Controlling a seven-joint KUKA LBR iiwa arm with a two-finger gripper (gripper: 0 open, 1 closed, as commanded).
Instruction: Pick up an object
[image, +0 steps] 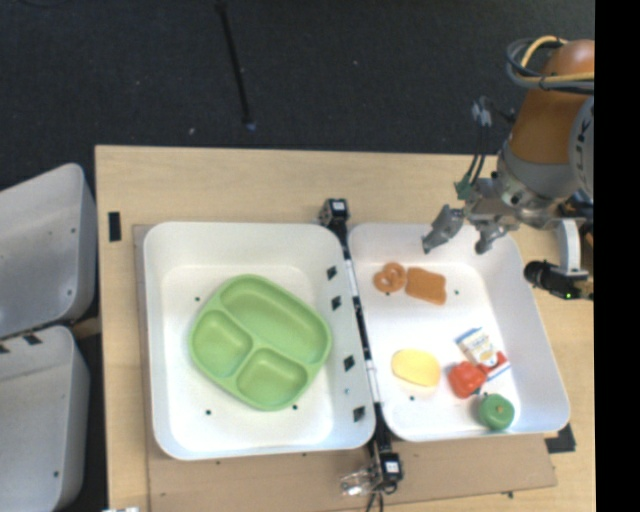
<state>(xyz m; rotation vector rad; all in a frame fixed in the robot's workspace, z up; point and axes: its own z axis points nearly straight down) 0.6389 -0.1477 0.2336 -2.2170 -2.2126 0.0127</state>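
Gripper (462, 232) spread open and holding nothing, above right bin's (535, 330) far edge, beyond the donut (390, 278).

Grey arm (545, 130), orange band, yellow cable loops, grey two-fingered claw (463, 238)

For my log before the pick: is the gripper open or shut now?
Open. The gripper hangs over the right bin's far edge, its two fingers spread apart with bare bin between them.
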